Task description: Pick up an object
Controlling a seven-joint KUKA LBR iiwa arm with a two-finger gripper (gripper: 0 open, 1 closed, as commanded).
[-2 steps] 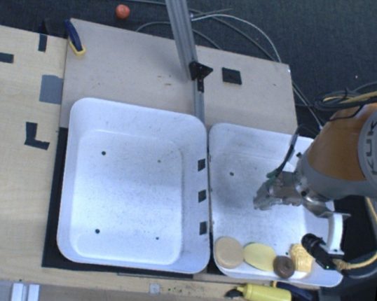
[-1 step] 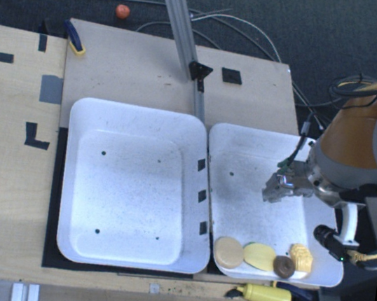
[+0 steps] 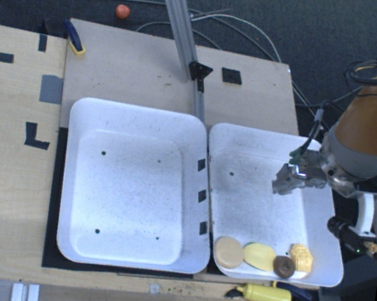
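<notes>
Gripper (image 3: 287,182) hangs tilted over right bin's (image 3: 260,147) middle.

The bench (image 3: 0,173) is pale wood, with a beige board (image 3: 137,74) laid over its middle and a few dark tape marks (image 3: 35,135) stuck on the wood to the left. Two shallow white bins sit side by side on it over a black mat (image 3: 49,230): the left bin (image 3: 80,115) and the right bin (image 3: 223,134), their rims touching along the middle. A grey metal rail (image 3: 182,32) slants across the board toward the seam between the bins. A blue and yellow tool (image 3: 75,40) lies at the board's far left corner. A yellow-handled tool (image 3: 266,297) lies just beside the right bin's near rim.
</notes>
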